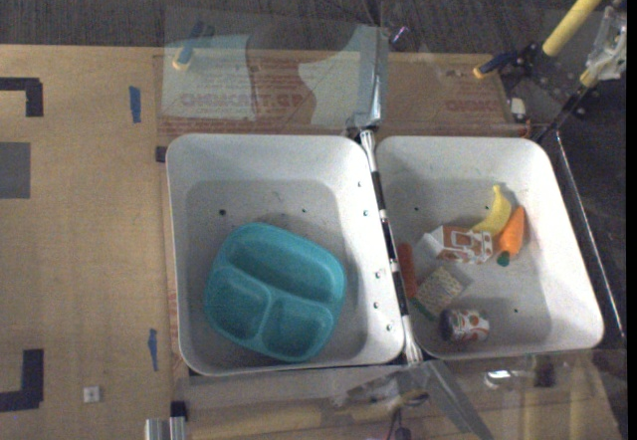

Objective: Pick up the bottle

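Lying perhaps sideways, bottle (465, 326), right bin's (567, 229) near edge

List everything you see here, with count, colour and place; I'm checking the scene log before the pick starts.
bins: 2, white, side by side on the bench
tray: 1, teal, three compartments, left bin
banana: 1, yellow, right bin, far side
carrot: 1, orange, beside the banana
carton: 1, white and orange, right bin middle
packet: 1, tan, below the carton
stick: 1, red, right bin's left wall
can: 1, white and red, lying in the right bin's near side
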Tool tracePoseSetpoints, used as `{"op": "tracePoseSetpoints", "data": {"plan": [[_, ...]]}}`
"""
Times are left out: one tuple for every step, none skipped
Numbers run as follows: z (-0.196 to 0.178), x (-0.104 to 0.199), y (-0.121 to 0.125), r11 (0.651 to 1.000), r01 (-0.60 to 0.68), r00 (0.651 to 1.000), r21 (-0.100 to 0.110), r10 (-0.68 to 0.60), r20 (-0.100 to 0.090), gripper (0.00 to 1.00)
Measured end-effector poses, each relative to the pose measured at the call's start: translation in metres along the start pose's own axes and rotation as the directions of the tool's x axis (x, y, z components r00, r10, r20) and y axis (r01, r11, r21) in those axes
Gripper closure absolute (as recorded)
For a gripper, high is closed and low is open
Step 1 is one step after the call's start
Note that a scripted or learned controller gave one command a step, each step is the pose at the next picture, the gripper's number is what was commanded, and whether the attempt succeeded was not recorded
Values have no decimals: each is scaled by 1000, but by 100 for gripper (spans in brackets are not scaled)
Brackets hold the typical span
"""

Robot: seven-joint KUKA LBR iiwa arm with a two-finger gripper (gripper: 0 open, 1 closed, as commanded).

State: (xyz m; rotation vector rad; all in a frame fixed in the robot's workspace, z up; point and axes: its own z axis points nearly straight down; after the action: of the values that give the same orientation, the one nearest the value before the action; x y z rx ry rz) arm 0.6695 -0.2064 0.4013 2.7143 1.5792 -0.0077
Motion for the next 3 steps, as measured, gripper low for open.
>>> {"op": "tracePoseSetpoints", "data": {"plan": [[-8, 4, 0, 1000, 5, 1000, 1, -5, 3, 100], [-16, 7, 0, 1000, 9, 1000, 1, -9, 6, 100], [-24, 9, 1, 1000, 13, 1000, 2, -13, 8, 100]]}}
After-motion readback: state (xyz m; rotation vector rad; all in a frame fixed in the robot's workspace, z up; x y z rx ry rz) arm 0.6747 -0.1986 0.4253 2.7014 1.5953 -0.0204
